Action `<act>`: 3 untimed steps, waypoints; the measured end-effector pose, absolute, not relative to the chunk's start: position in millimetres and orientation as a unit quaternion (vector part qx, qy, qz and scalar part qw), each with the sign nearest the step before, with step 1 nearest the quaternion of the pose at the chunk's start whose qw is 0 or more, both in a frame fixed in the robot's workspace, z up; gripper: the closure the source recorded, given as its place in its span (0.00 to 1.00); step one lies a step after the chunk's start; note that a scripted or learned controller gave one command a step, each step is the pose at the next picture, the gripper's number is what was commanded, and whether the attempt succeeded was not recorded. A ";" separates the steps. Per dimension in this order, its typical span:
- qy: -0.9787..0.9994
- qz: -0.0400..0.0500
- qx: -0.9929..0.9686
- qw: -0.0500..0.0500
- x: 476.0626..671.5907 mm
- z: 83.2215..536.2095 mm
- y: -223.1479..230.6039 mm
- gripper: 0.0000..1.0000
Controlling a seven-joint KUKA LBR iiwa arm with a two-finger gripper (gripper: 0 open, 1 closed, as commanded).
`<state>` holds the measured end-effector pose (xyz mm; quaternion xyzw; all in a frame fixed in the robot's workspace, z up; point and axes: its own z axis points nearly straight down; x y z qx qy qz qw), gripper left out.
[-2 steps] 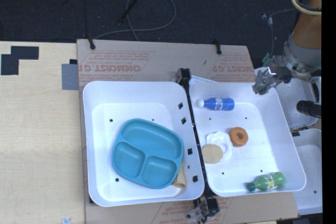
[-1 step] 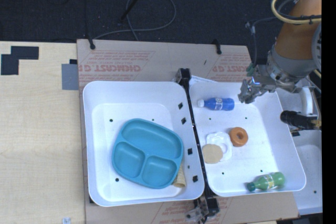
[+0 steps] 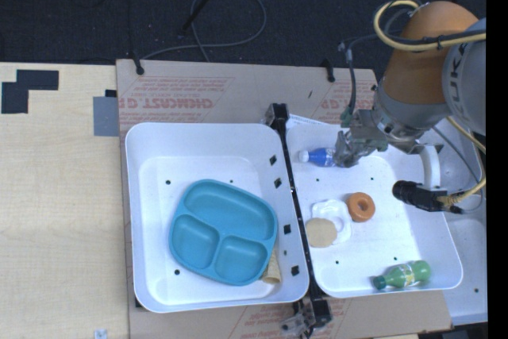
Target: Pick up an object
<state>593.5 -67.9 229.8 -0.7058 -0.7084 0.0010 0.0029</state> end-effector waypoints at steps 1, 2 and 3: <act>-0.708 0.001 -0.706 0.003 578.0 219.9 -14.2 1.00; -0.709 0.002 -0.706 0.003 557.0 210.2 36.3 1.00; -0.709 0.002 -0.705 0.003 535.6 205.0 89.9 1.00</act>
